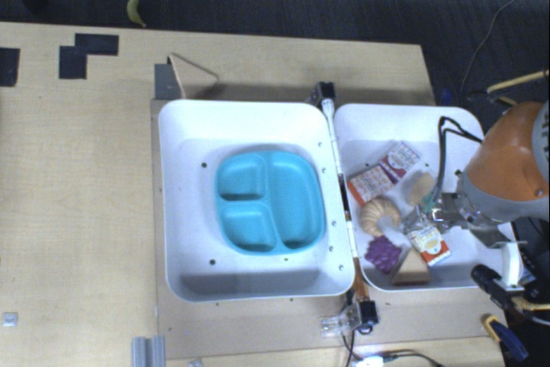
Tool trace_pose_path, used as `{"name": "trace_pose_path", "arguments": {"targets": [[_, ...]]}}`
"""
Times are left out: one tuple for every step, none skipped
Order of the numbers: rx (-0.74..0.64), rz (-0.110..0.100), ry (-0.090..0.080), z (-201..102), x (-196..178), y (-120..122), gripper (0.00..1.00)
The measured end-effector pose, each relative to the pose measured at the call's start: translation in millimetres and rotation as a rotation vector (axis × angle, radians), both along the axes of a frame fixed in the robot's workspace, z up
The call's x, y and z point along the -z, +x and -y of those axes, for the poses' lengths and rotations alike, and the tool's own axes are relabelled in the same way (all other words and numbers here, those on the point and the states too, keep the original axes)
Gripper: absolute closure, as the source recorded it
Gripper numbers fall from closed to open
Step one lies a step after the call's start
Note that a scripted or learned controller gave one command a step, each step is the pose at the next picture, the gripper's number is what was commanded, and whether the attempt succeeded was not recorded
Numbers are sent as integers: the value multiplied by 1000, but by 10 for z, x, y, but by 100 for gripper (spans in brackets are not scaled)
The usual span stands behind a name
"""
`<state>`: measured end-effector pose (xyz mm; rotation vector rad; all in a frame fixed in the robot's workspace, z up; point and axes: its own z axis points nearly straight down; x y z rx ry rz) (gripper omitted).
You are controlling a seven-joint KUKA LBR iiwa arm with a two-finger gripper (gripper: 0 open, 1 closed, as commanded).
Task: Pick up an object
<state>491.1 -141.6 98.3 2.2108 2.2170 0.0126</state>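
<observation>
The right bin (455, 123) holds several small items. A red and white carton (386, 170) lies near its middle, with a tan bread roll (377, 215) below it and a purple grape bunch (383, 252) below that. A brown block (412, 272) rests at the front wall beside an orange and white carton (432, 247). A beige piece (420, 186) lies right of the red carton. My gripper (424, 217) hangs low over the bin between the roll and the orange carton. The arm's orange band (514, 161) stands to the right.
The left bin (185, 185) holds a blue three-compartment tray (268, 200). A black clamp (325, 92) sits on the ridge between the bins. Cables and clips (361, 318) lie at the front edge. Black tape patches (86, 51) mark the bench at the far left.
</observation>
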Motion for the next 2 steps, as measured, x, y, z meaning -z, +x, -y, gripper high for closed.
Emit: {"name": "trace_pose_path", "arguments": {"targets": [[-3,-10,4,-1202,-867,365,100],[-3,-12,4,-1923,-861,615,100]]}}
